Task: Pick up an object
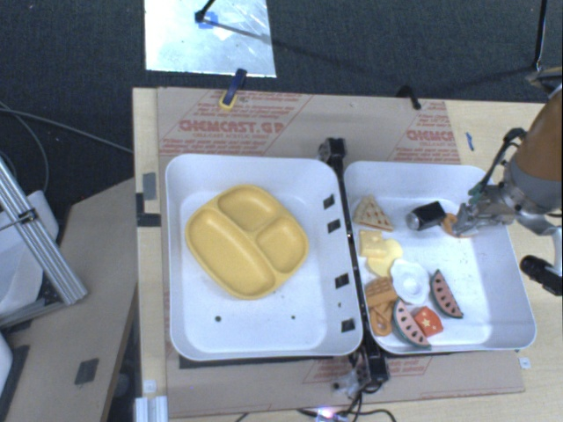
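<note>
The table (290, 112) is covered with printed brown cardboard and stands on dark carpet; an aluminium frame (35, 236) stands at the left edge. Nearest the camera in the right bin (506, 275) lie toy foods: two watermelon slices (446, 294), a red piece (427, 321), a white egg (409, 280), yellow cheese (380, 251) and a triangular waffle piece (373, 212). The left bin (189, 323) holds a yellow divided plate (247, 240). Further back in the right bin, the tool (464, 220) sits low beside a dark cylindrical object (427, 215); whether it grips anything cannot be told. Beyond the table, a shiny sheet (209, 25) lies on the carpet.
</note>
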`<action>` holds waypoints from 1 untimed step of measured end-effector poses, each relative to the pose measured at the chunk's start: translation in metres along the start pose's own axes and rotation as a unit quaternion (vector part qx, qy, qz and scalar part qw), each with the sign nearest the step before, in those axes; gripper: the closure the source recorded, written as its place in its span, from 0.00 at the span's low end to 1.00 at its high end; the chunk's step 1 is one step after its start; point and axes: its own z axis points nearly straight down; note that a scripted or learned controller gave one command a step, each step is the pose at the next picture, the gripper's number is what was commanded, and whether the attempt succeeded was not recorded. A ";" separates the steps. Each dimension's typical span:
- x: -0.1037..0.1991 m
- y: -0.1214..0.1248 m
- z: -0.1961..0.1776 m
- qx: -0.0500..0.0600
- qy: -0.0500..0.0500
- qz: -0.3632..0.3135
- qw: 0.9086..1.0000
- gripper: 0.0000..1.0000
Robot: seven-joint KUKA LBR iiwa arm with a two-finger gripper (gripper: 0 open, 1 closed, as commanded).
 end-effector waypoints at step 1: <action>0.000 0.001 -0.011 -0.001 0.000 0.000 1.000 1.00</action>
